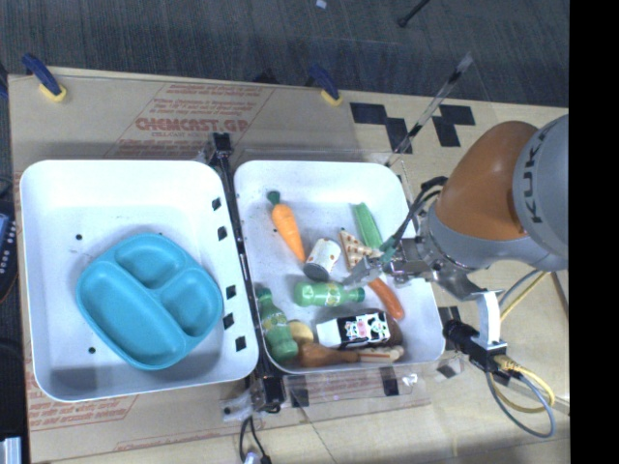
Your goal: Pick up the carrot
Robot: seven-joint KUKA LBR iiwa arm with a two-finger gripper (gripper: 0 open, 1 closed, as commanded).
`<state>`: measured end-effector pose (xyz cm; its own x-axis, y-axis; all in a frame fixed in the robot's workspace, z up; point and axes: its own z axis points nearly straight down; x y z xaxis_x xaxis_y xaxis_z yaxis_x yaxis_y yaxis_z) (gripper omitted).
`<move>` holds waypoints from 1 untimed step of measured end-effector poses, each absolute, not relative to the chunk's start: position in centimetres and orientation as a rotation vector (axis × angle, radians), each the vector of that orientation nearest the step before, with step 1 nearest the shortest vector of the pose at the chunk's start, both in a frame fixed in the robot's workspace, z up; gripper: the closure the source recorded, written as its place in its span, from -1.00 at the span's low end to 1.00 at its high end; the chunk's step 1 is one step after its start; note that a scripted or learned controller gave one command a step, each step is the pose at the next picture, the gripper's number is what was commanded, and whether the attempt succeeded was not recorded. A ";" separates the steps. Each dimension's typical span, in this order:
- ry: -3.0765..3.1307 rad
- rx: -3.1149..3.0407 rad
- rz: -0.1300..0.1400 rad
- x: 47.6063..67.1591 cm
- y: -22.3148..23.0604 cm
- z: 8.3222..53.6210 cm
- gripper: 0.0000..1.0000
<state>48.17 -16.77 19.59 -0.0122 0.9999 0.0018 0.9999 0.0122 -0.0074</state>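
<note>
Camera view, inspector one: we log the carrot (286,230) lying loose in the right bin (253,249), upper left part, leaf end toward the far wall.

Inspector two: We place the gripper (372,271) low over the green bottle (331,295), well apart from the carrot; whether it is open we cannot tell.

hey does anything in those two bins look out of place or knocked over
Nothing looks spilled or damaged. The right bin is a loose jumble: the green bottle lies on its side, and the carrot rests slantwise. The blue divided plate sits flat in the left bin.
</note>
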 end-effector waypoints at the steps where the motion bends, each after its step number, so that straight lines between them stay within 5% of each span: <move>1: -2.097 -2.327 0.011 54.9 -11.8 11.1 -1.00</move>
<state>54.90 -11.75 11.07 0.1037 0.9946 0.0013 0.9945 -0.1037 -0.0116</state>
